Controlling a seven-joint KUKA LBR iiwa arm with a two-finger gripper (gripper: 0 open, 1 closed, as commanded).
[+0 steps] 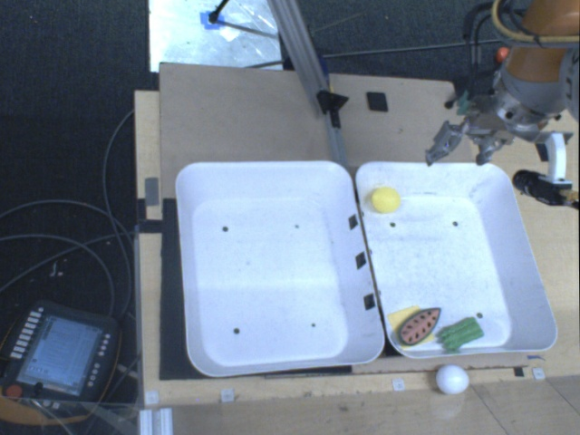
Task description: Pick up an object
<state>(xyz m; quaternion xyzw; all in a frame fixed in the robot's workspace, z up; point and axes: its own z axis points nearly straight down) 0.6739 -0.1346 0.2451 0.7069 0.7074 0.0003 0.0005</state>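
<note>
End effector (464, 149): above the far rim of the right bin, at the upper right of the view; two dark fingers spread apart, nothing between them.
Arm (535, 34): grey with orange band, up and right of the end effector.
Right bin (530, 270): white, shallow, directly below and in front of the end effector.
Yellow ball (386, 199): left of and slightly nearer than the end effector, in the far left corner of the right bin; apart from the fingers.
Brown-red oval piece (420, 325): well nearer than the end effector, at the near edge of the right bin, lying on a yellow piece (399, 315).
Green piece (460, 333): just right of the oval piece, far from the end effector.
White ball (452, 379): outside the bins on the counter (272, 107), nearest the camera, far below the end effector.
Left bin (190, 270): white, well left of the end effector.
Handheld control unit (59, 350): far lower left, off the counter.
</note>
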